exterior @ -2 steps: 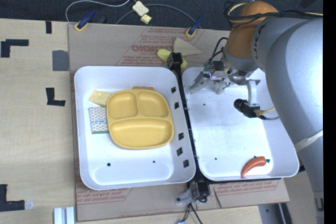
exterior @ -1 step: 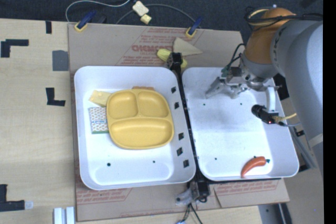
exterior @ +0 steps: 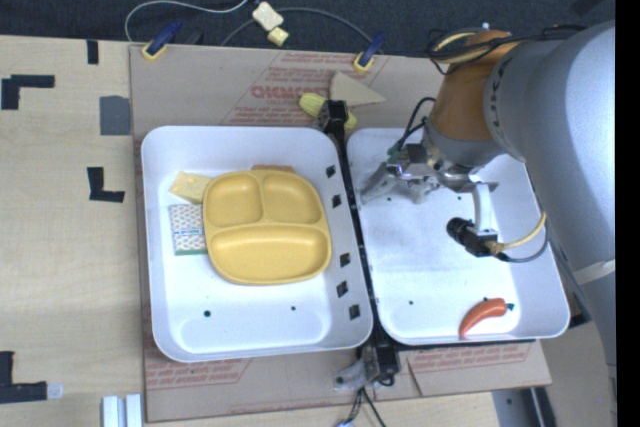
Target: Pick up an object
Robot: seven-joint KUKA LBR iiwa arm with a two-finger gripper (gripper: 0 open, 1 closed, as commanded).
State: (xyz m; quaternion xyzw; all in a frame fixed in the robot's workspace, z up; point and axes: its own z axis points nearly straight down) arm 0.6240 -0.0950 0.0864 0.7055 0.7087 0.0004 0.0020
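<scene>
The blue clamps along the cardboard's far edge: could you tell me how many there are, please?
2. One blue clamp grips the cardboard's far left corner; the other blue clamp sits further right, above the gap between the bins. The arm could hide more.

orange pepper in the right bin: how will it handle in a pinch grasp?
The pepper looks like a small glossy plastic toy, so probably light, stiff and somewhat slippery. Its curved, tapered shape may let it twist or squirt out sideways. It lies near the right bin's front wall, which could crowd one side of the approach.
</scene>
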